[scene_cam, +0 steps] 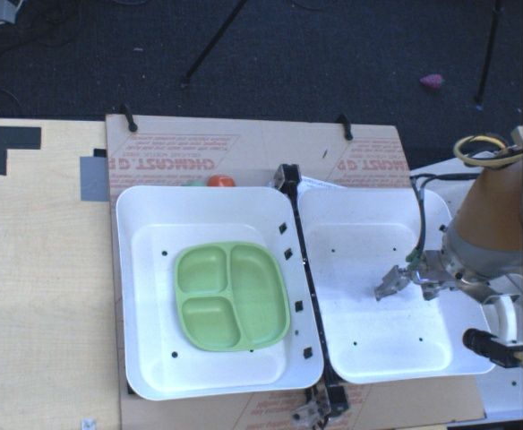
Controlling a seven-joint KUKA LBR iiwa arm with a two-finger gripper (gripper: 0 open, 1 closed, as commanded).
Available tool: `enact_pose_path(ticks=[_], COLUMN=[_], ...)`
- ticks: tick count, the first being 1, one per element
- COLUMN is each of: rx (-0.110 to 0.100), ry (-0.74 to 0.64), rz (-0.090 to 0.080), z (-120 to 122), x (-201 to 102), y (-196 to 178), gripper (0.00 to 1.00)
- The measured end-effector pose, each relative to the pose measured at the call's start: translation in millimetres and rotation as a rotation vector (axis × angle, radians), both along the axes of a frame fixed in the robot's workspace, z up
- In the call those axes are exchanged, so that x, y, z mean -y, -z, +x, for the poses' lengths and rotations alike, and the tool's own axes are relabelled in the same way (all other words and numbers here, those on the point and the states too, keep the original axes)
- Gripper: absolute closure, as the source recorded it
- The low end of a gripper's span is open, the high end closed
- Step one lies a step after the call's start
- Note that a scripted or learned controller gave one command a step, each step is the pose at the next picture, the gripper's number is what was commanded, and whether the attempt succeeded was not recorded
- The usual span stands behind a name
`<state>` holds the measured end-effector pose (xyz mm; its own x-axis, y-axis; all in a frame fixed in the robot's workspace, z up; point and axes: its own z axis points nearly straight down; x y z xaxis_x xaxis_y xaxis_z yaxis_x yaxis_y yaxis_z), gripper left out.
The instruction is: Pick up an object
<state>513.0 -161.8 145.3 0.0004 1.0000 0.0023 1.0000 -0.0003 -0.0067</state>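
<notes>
Green divided plate (pixel 232 296) lies in left bin (pixel 145 213). Pincer (pixel 396 283), grip state unreadable, hangs over right bin (pixel 369 213) at 3 o'clock; risk: closing on nothing, flat plate slipping.

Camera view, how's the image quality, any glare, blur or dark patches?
Camera view: even light, soft overall; the white bins look slightly washed out, the green plate reads clearly, the claw is small and a bit blurred, and the floor behind the bench is dark.

Dark carpet floor (pixel 270 43) behind pale wooden bench (pixel 38 285).
</notes>
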Motion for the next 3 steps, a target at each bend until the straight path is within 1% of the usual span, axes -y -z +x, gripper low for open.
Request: enact_pose_path(ticks=[1,2,3], rx=[0.000,0.002,0.008], ry=[0.000,0.006,-0.002], rz=[0.000,0.000,-0.002], z=[-1.0,-0.6,7.9], x=[-1.3,0.1,-5.4], y=[53.6,40.9,-14.2], gripper=[0.00,1.00,1.00])
